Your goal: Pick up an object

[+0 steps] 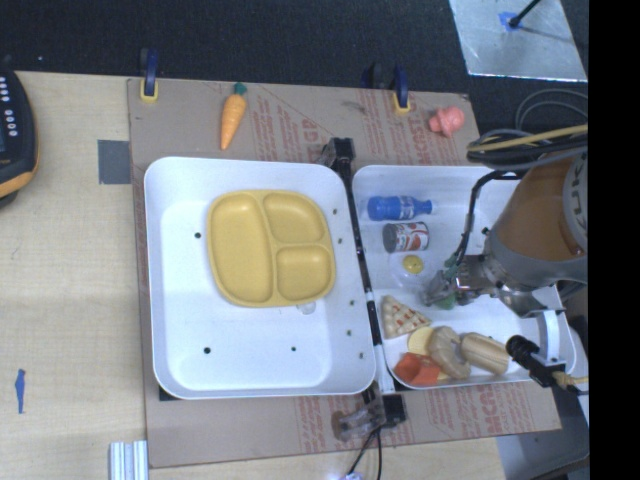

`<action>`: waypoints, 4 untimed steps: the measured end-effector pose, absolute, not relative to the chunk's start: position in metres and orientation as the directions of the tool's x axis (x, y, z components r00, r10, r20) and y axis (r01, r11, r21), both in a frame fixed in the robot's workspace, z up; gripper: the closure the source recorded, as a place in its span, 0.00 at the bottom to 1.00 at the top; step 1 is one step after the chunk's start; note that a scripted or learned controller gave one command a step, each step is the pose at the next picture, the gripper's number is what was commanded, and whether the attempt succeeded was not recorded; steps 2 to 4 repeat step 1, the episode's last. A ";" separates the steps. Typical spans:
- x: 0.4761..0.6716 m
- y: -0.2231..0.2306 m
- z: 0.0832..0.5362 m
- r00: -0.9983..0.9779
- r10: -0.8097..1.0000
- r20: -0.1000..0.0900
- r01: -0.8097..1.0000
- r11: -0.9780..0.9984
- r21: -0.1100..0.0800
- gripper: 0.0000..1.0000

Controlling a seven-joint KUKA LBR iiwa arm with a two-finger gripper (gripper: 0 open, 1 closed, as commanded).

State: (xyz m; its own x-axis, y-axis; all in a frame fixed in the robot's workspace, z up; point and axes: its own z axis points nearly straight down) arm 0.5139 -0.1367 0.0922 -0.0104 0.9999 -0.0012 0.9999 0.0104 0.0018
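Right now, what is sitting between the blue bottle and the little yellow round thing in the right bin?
In the camera view, a small red-and-white can lies between the blue plastic bottle and the small yellow round piece.

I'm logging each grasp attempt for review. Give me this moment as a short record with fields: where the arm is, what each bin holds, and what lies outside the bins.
arm: reaches in from the right, gripper low over the right bin
left bin: yellow divided plate
right bin: blue bottle, small can, yellow round piece, pizza slice, pile of toy foods at the near end
outside bins: toy carrot, pink toy, both on the brown board
grasp: cannot tell
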 end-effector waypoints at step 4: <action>0.630 -0.093 0.131 -0.010 1.000 -0.001 1.000 0.010 0.002 1.00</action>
